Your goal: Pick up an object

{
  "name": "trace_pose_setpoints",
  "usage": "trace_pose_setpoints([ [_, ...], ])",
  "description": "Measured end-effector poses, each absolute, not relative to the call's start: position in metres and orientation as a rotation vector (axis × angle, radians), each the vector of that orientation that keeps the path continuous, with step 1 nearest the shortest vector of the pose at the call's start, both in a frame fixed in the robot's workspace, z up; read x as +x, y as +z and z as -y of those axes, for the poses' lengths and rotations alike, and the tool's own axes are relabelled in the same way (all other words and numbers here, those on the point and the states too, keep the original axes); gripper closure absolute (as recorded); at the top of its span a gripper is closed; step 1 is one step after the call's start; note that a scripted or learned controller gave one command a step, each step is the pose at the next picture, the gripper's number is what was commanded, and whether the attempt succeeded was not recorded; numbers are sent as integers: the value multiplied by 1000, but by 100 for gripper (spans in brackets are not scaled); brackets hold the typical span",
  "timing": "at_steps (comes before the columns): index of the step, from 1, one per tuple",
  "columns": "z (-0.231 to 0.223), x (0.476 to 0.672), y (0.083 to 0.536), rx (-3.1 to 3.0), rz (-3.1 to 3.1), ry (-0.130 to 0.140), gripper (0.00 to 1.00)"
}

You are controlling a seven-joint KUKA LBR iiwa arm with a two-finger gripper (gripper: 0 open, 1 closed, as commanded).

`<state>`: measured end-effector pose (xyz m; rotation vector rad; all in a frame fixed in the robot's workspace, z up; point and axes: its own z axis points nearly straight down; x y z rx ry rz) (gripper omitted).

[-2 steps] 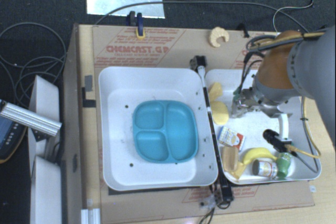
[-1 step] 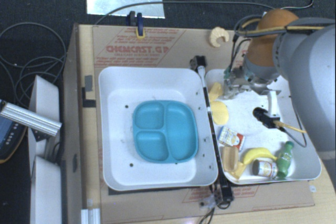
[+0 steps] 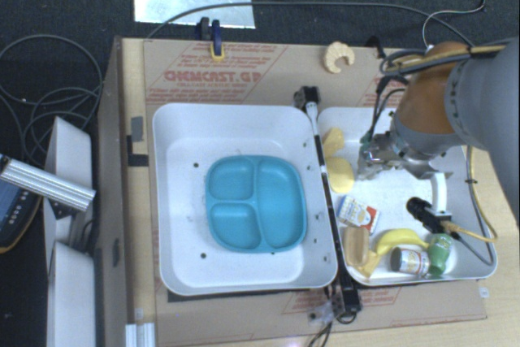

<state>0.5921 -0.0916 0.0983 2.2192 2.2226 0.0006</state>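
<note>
Currently the gripper (image 3: 375, 161) is lowered into the right bin (image 3: 467, 276) near its 10 o'clock area, just beside a yellow sponge-like piece (image 3: 340, 173), likely lined up for a grab. Grip state cannot be told. Banana (image 3: 397, 240) and small jar (image 3: 409, 261) are clustered at 6 o'clock. A blue divided plate (image 3: 255, 202) is held by the left bin (image 3: 175, 134).

Single fixed overhead camera.
It looks down at a slant on the brown cardboard-topped counter (image 3: 236, 69) and both shallow white plastic bins (image 3: 175, 256).
</note>
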Motion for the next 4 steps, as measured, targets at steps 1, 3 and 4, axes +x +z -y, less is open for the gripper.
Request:
trace_pose_setpoints([
  [1,85,578,89,2220,-2223,0,100],
  [3,85,579,111,2216,-2222,4,100],
  [4,93,640,123,2215,-2224,3,100],
])
